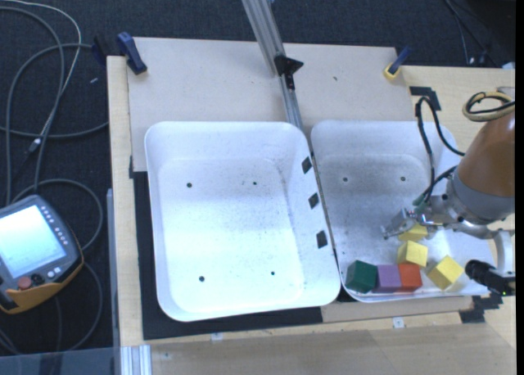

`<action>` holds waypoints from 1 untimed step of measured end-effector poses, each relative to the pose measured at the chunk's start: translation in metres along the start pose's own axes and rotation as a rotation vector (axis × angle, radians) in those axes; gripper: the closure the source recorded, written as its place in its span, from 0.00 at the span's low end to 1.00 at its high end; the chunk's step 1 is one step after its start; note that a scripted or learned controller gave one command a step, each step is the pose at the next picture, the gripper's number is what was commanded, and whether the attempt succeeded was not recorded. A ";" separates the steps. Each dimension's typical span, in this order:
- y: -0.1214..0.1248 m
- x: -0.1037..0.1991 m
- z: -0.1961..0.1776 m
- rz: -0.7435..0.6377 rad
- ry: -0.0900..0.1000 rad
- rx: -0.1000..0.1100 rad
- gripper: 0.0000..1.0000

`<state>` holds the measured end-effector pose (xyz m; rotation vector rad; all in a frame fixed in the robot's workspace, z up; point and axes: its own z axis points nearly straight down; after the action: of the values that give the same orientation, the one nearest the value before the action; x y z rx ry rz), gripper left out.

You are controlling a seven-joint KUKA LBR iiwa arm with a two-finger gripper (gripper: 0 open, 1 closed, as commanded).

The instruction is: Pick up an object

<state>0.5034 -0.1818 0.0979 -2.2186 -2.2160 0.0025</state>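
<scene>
**Arm low over the blocks in the right bin**

I see the arm [491, 160] reaching in from the right, its orange band above the grey wrist, with the gripper [407, 224] down inside the right bin [360, 152]. The metal of the gripper sits just at a yellow block [414, 233], near the bin's lower right corner. Whether that block is actually between the gripper's tips or only next to them, I cannot tell, nor how the gripper is set; the wrist hides too much.

The other blocks lie in the same corner of the right bin. A second yellow block [415, 254] is just below the first. Along the bin's lower wall runs a row: a green block [362, 275] farthest from the corner, then a purple block [389, 277] touching a red block [409, 277], then a third yellow block [446, 272] nearest the arm.

The left bin [164, 152] sits against the right bin's left side. A metal pole [260, 17] rises from the bench above the seam between them. Well to the left of the left bin, a pendant [33, 252] lies on the floor.
</scene>
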 end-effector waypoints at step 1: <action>0.002 0.000 -0.012 -0.002 -0.002 -0.007 1.00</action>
<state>0.5059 -0.1816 0.1102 -2.2212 -2.2223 -0.0034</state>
